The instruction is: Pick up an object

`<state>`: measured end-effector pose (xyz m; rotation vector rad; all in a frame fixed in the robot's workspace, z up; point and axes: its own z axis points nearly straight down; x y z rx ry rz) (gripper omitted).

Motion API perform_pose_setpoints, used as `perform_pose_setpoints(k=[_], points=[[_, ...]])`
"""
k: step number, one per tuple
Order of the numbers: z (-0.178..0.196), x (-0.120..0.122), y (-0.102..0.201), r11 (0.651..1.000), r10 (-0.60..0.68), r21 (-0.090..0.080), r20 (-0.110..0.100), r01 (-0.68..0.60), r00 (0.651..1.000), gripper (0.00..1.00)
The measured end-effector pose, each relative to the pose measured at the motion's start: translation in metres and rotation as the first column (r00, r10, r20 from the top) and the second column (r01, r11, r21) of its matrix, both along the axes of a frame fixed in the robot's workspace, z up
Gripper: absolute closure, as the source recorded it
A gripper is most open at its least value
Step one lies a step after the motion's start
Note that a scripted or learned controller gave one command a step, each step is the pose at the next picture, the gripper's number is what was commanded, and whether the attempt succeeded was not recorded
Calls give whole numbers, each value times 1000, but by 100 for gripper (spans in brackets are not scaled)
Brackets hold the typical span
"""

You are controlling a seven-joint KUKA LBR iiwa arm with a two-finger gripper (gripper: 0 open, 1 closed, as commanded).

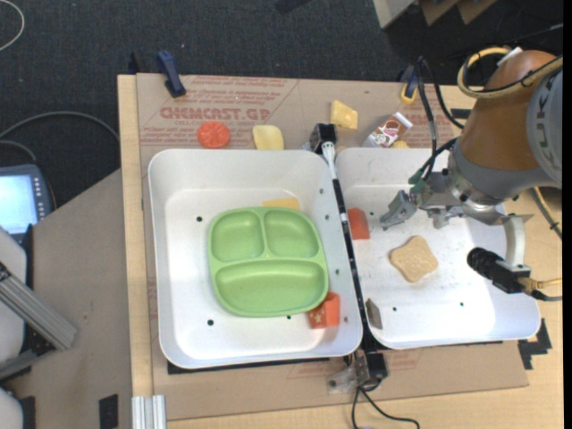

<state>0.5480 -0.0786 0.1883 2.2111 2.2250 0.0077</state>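
Down in the right-hand shallow white plastic bin [500, 315], the grey two-finger gripper [399, 210] hangs low over the floor; whether it is spread or closed cannot be told from this slanted view, and nothing shows in its grasp. Just below and to its right lies the tan toast-shaped foam piece [414, 259], flat and apart from the gripper. To the gripper's left, a small orange block [358, 224] sits against the black divider [344, 248] between the bins. Beyond that, the left white bin [170, 266] holds a green compartment plate [267, 260] with a second orange block [325, 312] at its lower right corner.

A descent from here would probably land between toast and orange block and close on nothing. The flat toast could also slide away. The wrist hides the gripper's upper part.
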Motion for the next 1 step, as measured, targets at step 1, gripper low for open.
perform_pose_setpoints(k=[1], points=[[-107,-24,-68,1000,-15,2,-11,15,1000,0]])
